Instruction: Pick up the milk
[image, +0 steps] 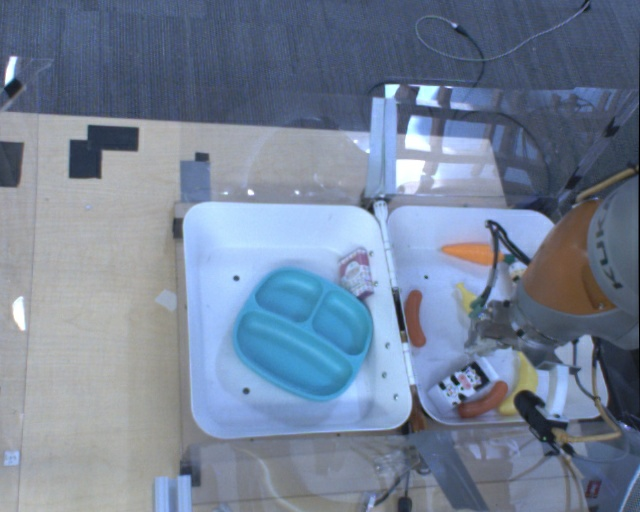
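The right bin (430, 240) holds the milk carton (462, 383), cow-patterned, lying near its front wall beside a sausage (484, 400). The gripper (487, 333) hovers just above; its opening I cannot tell. Descend centred, avoiding the sausage.

Both bins — the left bin (200, 300) and the right bin (430, 240) — looked like smooth white plastic with a soft sheen. The blue tray (303, 332) was glossy moulded plastic. The counter (90, 320) had a pale wood-grain finish, matt, under clear reflective sheeting. The milk (462, 383) carton looked like printed card — black and white. The arm (575, 265) had a smooth orange band.
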